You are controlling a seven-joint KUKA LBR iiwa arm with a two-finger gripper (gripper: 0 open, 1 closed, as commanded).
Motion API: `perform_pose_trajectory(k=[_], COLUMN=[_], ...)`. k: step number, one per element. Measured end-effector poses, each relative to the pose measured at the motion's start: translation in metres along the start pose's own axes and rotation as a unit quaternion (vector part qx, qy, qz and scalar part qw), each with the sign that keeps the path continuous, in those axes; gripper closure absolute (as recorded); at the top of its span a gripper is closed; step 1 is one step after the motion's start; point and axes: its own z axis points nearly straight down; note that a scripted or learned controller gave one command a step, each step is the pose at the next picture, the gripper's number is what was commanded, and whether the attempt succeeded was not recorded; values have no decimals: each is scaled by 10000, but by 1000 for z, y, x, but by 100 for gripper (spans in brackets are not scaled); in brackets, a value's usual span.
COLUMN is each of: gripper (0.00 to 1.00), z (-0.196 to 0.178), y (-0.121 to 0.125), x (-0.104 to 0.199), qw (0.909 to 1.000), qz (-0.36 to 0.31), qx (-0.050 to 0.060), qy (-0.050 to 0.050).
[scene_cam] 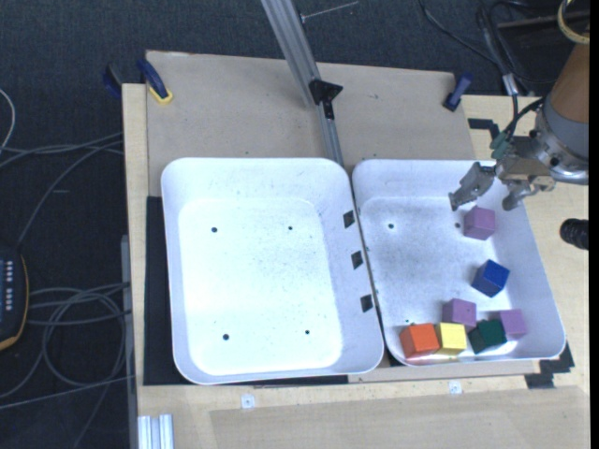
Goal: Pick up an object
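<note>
My gripper (492, 192) hangs over the far right part of the right bin (412, 251), open, its two fingers (466, 193) spread with nothing between them. A light purple block (479, 223) lies just below and in front of the fingertips, apart from them. A blue block (490, 277) sits further toward the front. Along the bin's front edge lie an orange block (420, 339), a yellow block (452, 337), a dark green block (487, 334) and two purple blocks (460, 311) (512, 323).
The left bin (253, 269) stands beside the right one, joined by black clips (356, 258). A grey metal pole (298, 59) slants up from the back of the bench. Blue clamps (154, 80) hold the board's far corners. Cables lie on the floor at left.
</note>
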Motion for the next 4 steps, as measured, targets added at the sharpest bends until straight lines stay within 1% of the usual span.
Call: perform_pose_trajectory(k=[1, 2, 3, 4], gripper=[0, 0, 0, 0], z=[0, 43, 98, 142], y=[0, 0, -1, 2], x=[0, 4, -6, -1], qw=[10000, 10000, 10000, 10000], qz=[2, 6, 12, 3], qx=[-3, 24, 29, 26], qy=[-1, 3, 3, 5])
